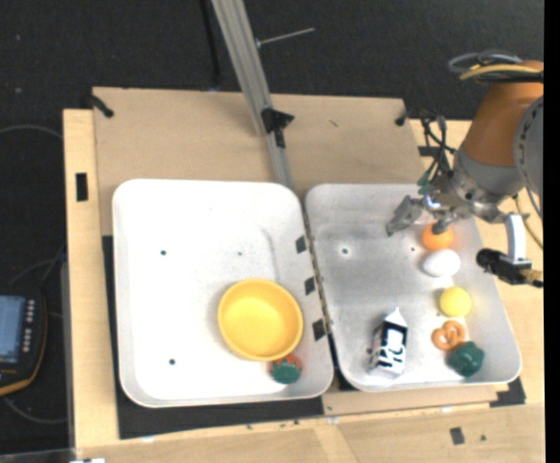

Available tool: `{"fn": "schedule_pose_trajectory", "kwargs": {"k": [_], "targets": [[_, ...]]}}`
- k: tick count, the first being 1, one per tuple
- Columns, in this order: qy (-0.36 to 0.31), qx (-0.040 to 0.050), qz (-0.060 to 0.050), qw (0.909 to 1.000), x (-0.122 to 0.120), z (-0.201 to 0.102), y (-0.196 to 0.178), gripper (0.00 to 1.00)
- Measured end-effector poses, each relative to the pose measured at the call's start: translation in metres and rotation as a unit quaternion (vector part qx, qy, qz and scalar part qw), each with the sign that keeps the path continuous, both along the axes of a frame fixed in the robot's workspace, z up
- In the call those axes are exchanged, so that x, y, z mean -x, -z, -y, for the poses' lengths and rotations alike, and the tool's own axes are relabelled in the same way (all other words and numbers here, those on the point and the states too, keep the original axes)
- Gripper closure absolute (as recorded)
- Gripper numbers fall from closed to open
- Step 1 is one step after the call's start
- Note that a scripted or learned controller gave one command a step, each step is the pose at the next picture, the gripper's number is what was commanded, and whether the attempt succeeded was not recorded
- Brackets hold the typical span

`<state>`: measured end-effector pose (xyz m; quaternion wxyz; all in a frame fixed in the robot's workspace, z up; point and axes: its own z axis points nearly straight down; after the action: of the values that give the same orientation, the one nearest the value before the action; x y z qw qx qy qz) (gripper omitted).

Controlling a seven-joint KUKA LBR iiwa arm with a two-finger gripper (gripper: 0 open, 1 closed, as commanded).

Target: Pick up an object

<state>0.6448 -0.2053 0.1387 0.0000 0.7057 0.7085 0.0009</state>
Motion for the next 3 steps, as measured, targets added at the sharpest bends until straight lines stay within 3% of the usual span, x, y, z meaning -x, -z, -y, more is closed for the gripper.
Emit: {"fn": "schedule_pose_trajectory", "kwargs": {"k": [1,3], "targets": [[-0.001,0.001,0.003,1.0,-0.001,0.001,-0.014,1.0],[-0.001,0.0017,0.003,1.0,-0.009,0.004,-0.123,1.0]]}}
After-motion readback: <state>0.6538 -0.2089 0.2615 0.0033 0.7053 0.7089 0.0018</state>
